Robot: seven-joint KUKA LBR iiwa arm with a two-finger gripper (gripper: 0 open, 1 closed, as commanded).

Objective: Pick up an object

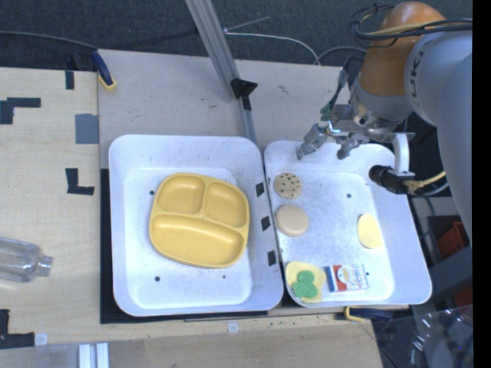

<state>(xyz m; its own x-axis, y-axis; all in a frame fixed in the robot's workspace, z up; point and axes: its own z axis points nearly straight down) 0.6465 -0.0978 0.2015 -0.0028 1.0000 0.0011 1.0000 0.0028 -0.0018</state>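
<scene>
With the claw (328,141) spread open and empty at the right bin's (410,271) upper edge, the nearby speckled cookie (287,185) looks light, stiff and flat, best pinched across its rim.

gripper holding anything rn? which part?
Nothing held. The gripper hangs open above the right bin's far edge, with nothing between its jaws; the cookie lies in the bin.

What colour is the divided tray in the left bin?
Yellow. The tray shows plainly in the camera view, lying in the white left bin.
</scene>
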